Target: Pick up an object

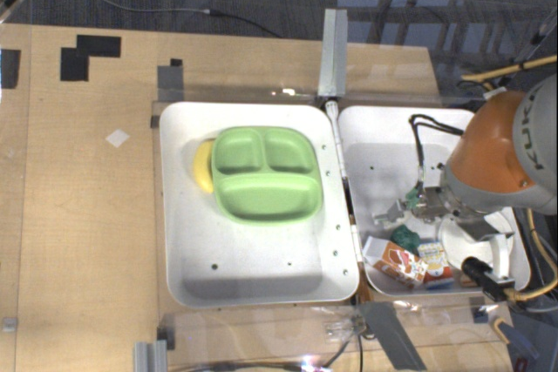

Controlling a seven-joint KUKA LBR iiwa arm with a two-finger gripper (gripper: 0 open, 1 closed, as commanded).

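End effector (410,209) low in right bin (375,144) above snack packet (410,261); grip state cannot tell. Risk: crowded corner, grasp may slip off the packet.

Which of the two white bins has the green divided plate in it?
The left bin. The green divided plate lies in it, over a yellow object. The right bin has the arm's claw and small packets instead.
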